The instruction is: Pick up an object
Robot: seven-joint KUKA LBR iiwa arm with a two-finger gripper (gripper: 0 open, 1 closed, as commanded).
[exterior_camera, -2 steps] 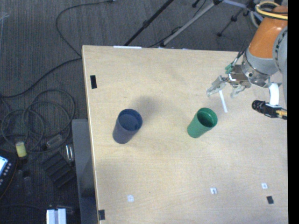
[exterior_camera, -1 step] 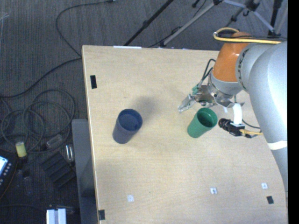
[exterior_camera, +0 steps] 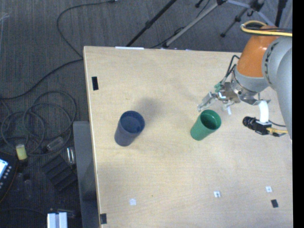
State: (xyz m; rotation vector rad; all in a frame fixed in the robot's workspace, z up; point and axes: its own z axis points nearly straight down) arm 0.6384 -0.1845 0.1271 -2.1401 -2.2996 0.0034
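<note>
Camera view: pale wooden table (exterior_camera: 180, 175), seen from above at a slant, with dark carpet (exterior_camera: 42, 42) to its left and behind it. Two cups stand open end up on the table, well apart. The dark blue cup (exterior_camera: 128, 128) is left of centre and casts a soft shadow behind it. The green cup (exterior_camera: 205, 125) is right of centre. The arm (exterior_camera: 285, 75) enters from the right, its orange band (exterior_camera: 254, 56) above the wrist. The tool (exterior_camera: 214, 107) sits just behind the green cup's rim, its two fingers (exterior_camera: 205, 102) spread apart with nothing between them. The view does not settle whether a fingertip touches the rim. The green cup rests on the table, ungripped. Small black rectangular marks (exterior_camera: 95, 83) lie near the table's left edge and lower right corner, and tiny pale squares (exterior_camera: 217, 194) sit along the front. Any print on them is too small to read, and neither cup shows legible writing. On the carpet are looped black cables (exterior_camera: 45, 113), stand legs (exterior_camera: 209, 8) at the top, and a small yellow-topped item (exterior_camera: 20, 151) at far left.
</note>
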